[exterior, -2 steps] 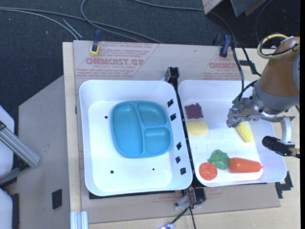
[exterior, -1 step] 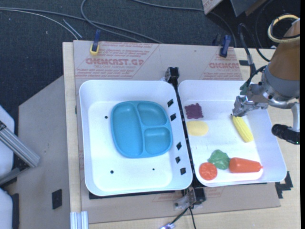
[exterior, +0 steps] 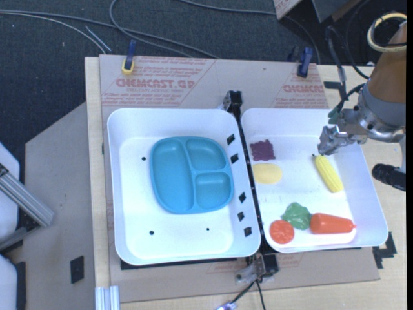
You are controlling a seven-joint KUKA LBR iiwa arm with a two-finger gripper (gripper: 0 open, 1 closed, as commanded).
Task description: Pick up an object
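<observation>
Jaws (exterior: 324, 145) above slanted corn (exterior: 328, 173)

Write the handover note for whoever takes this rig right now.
End effector: low over the right bin, just above the corn cob's upper end; nothing visibly held.
Right bin: purple piece, yellow lemon-like piece, corn cob, tomato, green vegetable, carrot.
Left bin: blue divided plate.
Done: nothing lifted.
Left: grasp and lift one object; corn is nearest.
</observation>
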